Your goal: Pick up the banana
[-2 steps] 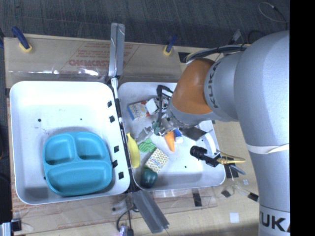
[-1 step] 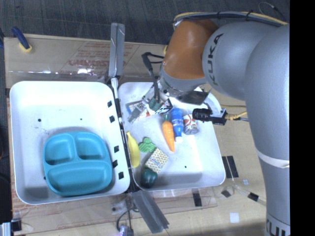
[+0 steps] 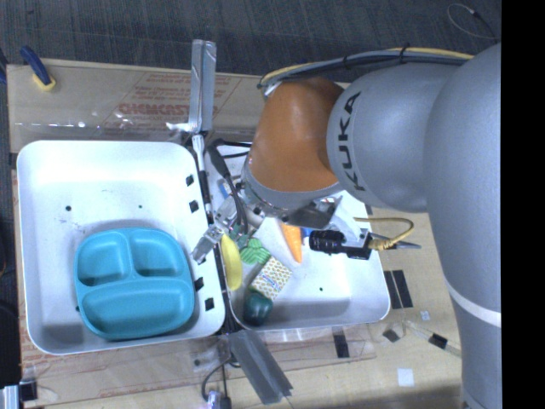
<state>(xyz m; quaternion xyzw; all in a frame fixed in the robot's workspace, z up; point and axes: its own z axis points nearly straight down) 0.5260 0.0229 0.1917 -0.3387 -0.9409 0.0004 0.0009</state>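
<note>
The yellow banana (image 3: pixel 231 263) lies along the left wall of the right bin (image 3: pixel 366 307), its length running near to far. My gripper (image 3: pixel 223 227) hangs over the banana's far end, close to the divide between the two bins. One metal finger (image 3: pixel 207 244) reaches down to the left of the banana. The grey arm with its orange band (image 3: pixel 289 139) covers most of the right bin's far half.
The left bin (image 3: pixel 51 186) bears a blue compartment tray (image 3: pixel 134 280). In the right bin lie a green patterned packet (image 3: pixel 271 275), a dark green round item (image 3: pixel 257 308), a green item (image 3: pixel 253 251) and an orange carrot-like piece (image 3: pixel 293 242). A black cable plug (image 3: pixel 341 244) juts right.
</note>
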